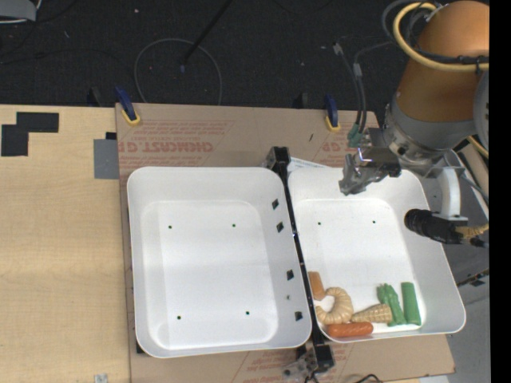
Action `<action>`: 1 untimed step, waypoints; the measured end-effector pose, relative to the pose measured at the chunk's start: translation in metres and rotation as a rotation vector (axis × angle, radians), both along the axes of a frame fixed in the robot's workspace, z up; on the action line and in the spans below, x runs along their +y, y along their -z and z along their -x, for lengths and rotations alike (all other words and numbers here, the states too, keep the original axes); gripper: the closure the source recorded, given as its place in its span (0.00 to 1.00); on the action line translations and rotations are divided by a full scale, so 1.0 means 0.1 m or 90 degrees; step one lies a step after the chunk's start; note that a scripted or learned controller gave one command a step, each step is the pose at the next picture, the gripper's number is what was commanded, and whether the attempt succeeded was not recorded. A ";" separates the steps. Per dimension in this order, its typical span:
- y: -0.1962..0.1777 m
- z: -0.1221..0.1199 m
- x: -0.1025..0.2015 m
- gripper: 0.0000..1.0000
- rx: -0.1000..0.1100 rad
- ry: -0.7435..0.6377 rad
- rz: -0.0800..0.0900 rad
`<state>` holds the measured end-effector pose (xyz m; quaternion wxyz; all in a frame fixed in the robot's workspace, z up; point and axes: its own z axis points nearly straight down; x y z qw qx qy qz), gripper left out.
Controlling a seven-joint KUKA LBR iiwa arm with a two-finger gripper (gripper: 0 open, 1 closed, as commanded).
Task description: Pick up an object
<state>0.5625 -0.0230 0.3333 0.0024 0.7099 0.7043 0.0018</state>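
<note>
Several toy food items lie along the near edge of the right bin (375,238): a beige curled croissant-like piece (335,302), a red-orange sausage (350,330), a small orange piece (316,282), a tan cone (372,313) and two green pieces (391,303) (410,303). My gripper (354,175) hangs over the far edge of the right bin, well away from those items, with nothing seen between its fingers.
The left bin (209,262) sits beside the right one, with a black divider (289,238) between them. Blue clamps (126,106) (331,112) hold the cardboard base at the back. A black cylinder (431,223) juts in at the right bin's right rim.
</note>
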 end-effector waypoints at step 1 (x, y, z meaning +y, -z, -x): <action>1.37 -0.33 0.40 1.00 0.012 -0.006 0.000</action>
